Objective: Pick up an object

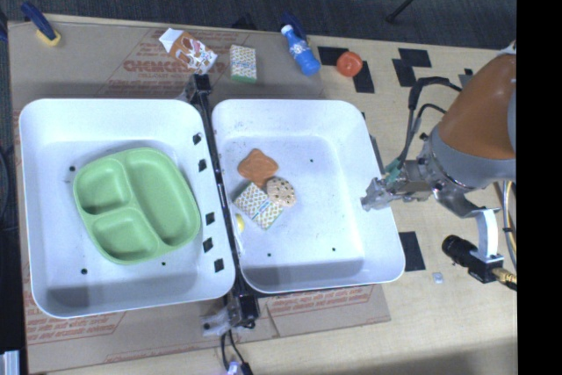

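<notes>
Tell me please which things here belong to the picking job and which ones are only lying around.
Job:
gripper, at the right bin's right edge
right bin
orange-brown piece, round speckled piece and patterned block, bunched together in it

Lying about:
green divided plate in the left bin
blue bottle, orange cap, small packets behind the bins

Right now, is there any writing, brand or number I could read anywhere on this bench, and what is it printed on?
Red print on the cardboard sheet behind the left bin: too blurred to read.
Red print on the cardboard before the right bin: too small to read.
Snack packet: label unreadable.
Patterned box: no legible words.
Blue bottle: label unreadable.
</notes>
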`<state>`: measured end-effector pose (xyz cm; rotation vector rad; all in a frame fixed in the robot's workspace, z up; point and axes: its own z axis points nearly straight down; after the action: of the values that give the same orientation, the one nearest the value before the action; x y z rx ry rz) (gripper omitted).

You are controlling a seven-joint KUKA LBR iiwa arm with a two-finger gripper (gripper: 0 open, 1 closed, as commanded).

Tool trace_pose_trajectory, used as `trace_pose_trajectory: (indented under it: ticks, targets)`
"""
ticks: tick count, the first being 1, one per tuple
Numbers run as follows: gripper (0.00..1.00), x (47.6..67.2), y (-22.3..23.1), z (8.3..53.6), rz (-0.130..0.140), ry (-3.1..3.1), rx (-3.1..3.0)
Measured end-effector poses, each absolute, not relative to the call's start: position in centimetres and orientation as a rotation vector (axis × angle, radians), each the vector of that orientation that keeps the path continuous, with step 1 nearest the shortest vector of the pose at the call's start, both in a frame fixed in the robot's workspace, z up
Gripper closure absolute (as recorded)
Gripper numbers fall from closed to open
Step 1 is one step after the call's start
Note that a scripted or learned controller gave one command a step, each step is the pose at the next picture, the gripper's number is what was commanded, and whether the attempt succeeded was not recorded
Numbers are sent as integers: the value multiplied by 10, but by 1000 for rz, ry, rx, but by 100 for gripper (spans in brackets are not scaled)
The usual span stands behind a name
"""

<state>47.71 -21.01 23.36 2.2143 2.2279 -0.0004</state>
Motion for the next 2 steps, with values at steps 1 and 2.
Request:
trace_pose_trajectory:
  ticks: [1,2]
  targets:
    - [100,476,-211,92,-1,2229,2215]
    - [100,484,-132,143,-1,2235,2211]
